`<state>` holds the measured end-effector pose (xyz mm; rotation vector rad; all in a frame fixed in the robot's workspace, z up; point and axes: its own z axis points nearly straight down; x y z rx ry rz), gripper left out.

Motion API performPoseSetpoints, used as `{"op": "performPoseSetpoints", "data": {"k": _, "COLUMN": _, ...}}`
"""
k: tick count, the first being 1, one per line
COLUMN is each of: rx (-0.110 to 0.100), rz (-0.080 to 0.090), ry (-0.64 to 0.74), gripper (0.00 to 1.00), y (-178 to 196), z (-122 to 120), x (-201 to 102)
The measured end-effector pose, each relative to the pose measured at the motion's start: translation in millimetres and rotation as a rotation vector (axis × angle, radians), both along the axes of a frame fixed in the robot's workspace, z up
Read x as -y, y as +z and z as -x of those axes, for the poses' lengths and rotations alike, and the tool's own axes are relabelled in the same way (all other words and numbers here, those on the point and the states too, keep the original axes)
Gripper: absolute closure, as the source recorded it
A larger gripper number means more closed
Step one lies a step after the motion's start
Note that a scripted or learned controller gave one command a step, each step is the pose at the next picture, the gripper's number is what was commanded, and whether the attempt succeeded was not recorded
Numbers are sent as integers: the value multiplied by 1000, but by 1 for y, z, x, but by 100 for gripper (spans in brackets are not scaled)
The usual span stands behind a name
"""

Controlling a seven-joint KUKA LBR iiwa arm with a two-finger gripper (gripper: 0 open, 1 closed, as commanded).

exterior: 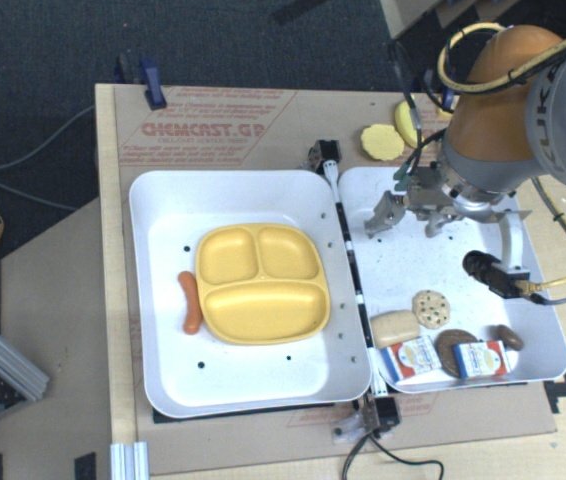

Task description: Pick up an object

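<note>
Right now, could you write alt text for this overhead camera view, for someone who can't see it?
A grey and orange robot arm's tool hovers, fingers spread, over the right bin, whose near edge holds a cookie, small cartons and other snack-like items. The left bin holds a yellow divided tray with an orange sausage-like piece beside it.

The grey arm (563,78) reaches in from the right, its orange band (498,88) bulging above the wrist. Below it the hand (410,213) points leftward and down, its metal fingers (383,216) spread apart, gripping nothing.
</note>
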<state>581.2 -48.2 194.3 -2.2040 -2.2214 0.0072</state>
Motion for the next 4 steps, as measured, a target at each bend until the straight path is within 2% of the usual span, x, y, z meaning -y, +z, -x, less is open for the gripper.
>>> {"op": "performPoseSetpoints", "data": {"k": 1, "rx": -5, "rz": 4, "ry": -16, "gripper": 0, "y": -79, "z": 95, "x": 47}}
{"op": "performPoseSetpoints", "data": {"k": 2, "rx": 16, "rz": 7, "ry": -15, "gripper": 0, "y": -109, "z": 67, "x": 141}}
{"op": "performPoseSetpoints", "data": {"k": 3, "rx": 22, "rz": 6, "ry": -9, "gripper": 100, "y": -96, "z": 65, "x": 136}}
{"op": "performPoseSetpoints", "data": {"k": 4, "rx": 20, "rz": 6, "ry": -9, "gripper": 0, "y": -97, "z": 66, "x": 136}}
